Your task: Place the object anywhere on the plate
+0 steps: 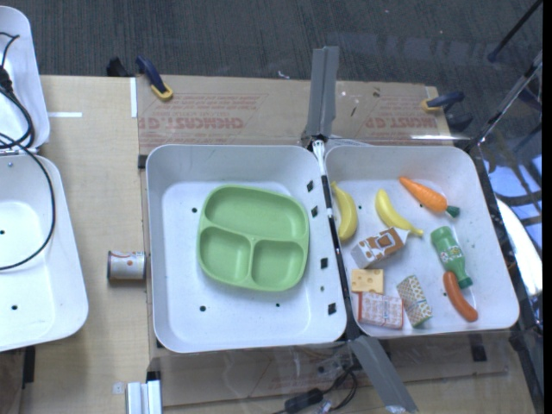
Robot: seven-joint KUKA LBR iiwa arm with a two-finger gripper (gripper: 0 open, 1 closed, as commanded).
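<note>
A green plate [254, 237] lay in the left bin [164, 257]; the right bin [492, 257] held bananas [392, 211], a carrot [424, 195] and a bottle [450, 254]. The pincer's state could not be told.

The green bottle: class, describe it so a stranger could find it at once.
Look in the right bin, near its right wall. The green bottle lies between the carrot above and the orange sausage below; it alone is green there.

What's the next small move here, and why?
Probably bring the gripper in over the right bin and down on one toy, say the carrot, which lies apart from its neighbours. The green plate in the left bin has nothing on it, and every item lies in the right bin.
</note>
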